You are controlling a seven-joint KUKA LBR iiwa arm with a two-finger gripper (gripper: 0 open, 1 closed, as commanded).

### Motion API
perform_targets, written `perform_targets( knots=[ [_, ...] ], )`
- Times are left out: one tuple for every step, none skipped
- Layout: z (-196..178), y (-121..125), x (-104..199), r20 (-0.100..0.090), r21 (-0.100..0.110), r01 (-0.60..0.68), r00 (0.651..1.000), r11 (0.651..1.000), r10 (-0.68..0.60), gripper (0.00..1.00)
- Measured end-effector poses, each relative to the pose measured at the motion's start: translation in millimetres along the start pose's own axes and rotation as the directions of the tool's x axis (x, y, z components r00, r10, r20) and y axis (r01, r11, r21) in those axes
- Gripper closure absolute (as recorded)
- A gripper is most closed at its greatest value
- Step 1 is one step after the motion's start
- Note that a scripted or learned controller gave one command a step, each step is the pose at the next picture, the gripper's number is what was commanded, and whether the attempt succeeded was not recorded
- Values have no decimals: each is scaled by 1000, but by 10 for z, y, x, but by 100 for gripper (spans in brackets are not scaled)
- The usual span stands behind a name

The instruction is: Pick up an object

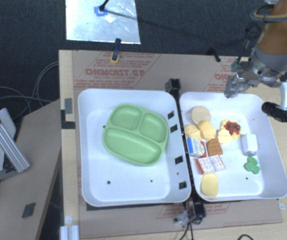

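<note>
Camera view: gripper (232,90) above right bin (271,134); food pieces (211,145) clustered below.

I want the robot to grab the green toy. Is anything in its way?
Nothing visible blocks it. The gripper hangs over the right bin's far rim, and the green toy lies alone near the bin's right side, with a white block just beyond it.
</note>
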State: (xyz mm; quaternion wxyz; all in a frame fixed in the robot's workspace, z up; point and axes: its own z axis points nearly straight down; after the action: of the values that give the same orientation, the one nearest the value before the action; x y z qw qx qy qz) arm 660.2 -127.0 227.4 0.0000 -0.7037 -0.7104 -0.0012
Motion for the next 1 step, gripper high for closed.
perform_targets(
  knots=[
    [-64, -141, 444, 1, 0, -2, 1000, 1000, 2, 100]
  ],
)
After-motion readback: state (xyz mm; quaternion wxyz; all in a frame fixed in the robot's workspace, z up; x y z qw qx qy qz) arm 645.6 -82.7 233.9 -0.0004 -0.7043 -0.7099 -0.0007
